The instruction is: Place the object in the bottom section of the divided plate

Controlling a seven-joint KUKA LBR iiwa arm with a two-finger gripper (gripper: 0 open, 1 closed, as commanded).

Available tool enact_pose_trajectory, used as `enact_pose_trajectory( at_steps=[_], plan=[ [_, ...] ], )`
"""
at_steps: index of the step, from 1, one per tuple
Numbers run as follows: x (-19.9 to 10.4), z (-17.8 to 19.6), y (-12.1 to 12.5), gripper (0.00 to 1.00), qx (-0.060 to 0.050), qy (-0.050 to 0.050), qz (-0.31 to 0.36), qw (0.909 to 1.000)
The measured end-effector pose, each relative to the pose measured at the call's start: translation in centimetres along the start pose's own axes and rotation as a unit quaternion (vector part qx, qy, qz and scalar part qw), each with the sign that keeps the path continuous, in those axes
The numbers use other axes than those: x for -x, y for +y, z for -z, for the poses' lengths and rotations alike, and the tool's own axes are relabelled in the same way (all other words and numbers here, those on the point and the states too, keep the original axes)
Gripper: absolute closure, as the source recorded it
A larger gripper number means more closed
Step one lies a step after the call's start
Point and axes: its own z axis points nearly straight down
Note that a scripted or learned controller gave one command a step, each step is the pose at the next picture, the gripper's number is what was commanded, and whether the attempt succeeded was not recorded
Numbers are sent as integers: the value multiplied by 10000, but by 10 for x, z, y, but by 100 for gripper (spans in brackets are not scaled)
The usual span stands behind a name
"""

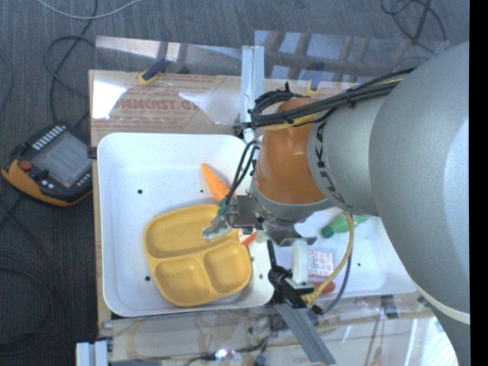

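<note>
Arm hogged most of the shot, a big grey thing with the orange band sitting just right of the yellow divided plate. Left bin held that plate, plus a carrot lying just past the plate's upper edge, long axis slanting from upper left down toward the plate's right side. Right bin sat right of the plate, mostly covered by the arm, with a green piece and a small white-and-red packet poking out.

Gripper hung over the plate's upper right rim, above the big upper section. Honestly couldn't tell whether its fingers were apart or closed, or if anything was in them; something greenish showed near the tip but it was too small to call.

If the carrot was the object, it lay just above and a touch left of the gripper, basically right next to it. All three plate sections looked bare. The bottom ones lay below the gripper, toward the near edge, so I'd guess pickup wasn't done yet.
</note>
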Motion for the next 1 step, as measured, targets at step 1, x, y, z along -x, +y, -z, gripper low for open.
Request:
enact_pose_trajectory(
  at_steps=[1],
  plan=[
    [-1,8,0,100,-12,10,8,10000]
  ],
)
